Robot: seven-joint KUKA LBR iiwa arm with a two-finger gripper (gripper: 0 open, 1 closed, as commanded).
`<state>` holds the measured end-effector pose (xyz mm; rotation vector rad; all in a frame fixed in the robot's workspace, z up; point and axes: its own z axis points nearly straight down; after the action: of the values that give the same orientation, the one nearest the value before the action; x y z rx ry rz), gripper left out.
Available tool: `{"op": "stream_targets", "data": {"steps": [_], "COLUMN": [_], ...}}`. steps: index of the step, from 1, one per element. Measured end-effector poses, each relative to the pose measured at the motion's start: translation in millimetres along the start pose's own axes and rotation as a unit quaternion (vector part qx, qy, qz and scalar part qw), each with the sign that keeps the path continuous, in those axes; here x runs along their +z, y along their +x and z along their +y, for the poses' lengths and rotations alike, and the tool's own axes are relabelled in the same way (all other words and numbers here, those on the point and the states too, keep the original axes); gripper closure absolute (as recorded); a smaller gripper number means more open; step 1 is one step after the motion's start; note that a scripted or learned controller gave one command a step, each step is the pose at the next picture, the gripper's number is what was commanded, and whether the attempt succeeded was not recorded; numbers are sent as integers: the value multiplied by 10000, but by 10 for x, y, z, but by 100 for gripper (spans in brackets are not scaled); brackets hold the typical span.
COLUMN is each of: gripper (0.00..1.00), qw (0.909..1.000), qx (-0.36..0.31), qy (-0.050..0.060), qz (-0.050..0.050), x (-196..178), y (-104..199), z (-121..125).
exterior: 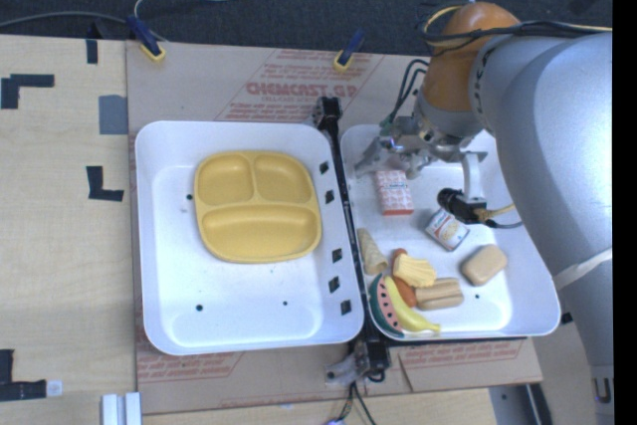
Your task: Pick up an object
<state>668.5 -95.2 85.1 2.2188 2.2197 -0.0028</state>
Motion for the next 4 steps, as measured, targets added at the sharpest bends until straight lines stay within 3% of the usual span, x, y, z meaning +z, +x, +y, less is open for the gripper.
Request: {"op": "stream_targets", "data": {"steps": [3, 4], "gripper": [0, 0], "qw": [10000, 10000], "qx": [0, -3], "qy": [-1, -4], "qz": [-1, 6], "x": [0, -8], "y": [2, 0], "z": [0, -372]}}
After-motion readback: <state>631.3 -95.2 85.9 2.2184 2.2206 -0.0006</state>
